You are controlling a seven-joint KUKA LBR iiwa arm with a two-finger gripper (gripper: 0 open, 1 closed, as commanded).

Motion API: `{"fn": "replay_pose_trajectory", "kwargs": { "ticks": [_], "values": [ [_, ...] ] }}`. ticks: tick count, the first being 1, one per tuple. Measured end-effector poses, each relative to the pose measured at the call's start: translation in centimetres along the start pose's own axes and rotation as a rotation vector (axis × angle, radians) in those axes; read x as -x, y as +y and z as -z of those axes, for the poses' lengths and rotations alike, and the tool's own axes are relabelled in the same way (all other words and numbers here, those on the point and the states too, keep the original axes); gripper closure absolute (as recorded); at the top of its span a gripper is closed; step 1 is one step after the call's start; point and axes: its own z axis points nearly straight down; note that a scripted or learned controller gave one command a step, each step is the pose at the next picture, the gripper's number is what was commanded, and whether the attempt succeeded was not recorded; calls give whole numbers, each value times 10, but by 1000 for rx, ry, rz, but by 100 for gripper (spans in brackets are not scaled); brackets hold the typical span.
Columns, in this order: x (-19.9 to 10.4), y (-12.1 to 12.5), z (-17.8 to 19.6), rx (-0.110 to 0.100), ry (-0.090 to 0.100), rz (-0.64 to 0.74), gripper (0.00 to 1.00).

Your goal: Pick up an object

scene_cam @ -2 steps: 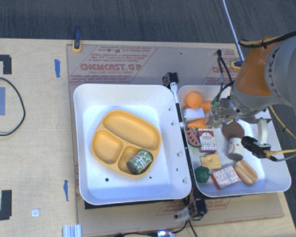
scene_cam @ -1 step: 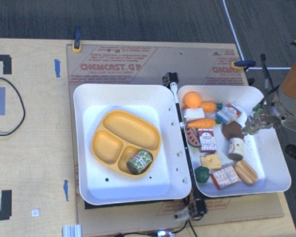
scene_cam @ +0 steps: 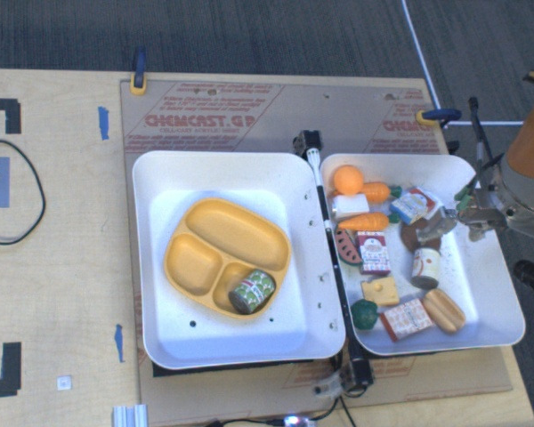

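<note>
The surface (scene_cam: 53, 265) is carrying two white bins side by side: the left bin (scene_cam: 160, 203) is holding a yellow tray (scene_cam: 222, 238) with a small green can (scene_cam: 252, 290) lying in one of its compartments, and the right bin (scene_cam: 494, 310) is crowded with toy food. The arm (scene_cam: 525, 163) is reaching in over the right bin's far side, so the approach step seems to be in hand, with nothing lifted yet. The pincer (scene_cam: 440, 225) is hanging low near a brown piece (scene_cam: 412, 236) and just above a small jar (scene_cam: 424, 266); whether it is spread or pressed together, I cannot tell. Next it probably needs to settle over one item, likely the jar or the brown piece, and close cleanly without nudging the carton (scene_cam: 411, 205) or the bun (scene_cam: 444, 310).
</note>
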Motion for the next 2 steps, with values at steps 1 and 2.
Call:
{"fn": "replay_pose_trajectory", "kwargs": {
  "ticks": [1,2],
  "values": [
    [-24,-24,-93,7,-2,-2,0],
    [-24,-24,-85,9,-4,-2,100]
  ]
}}
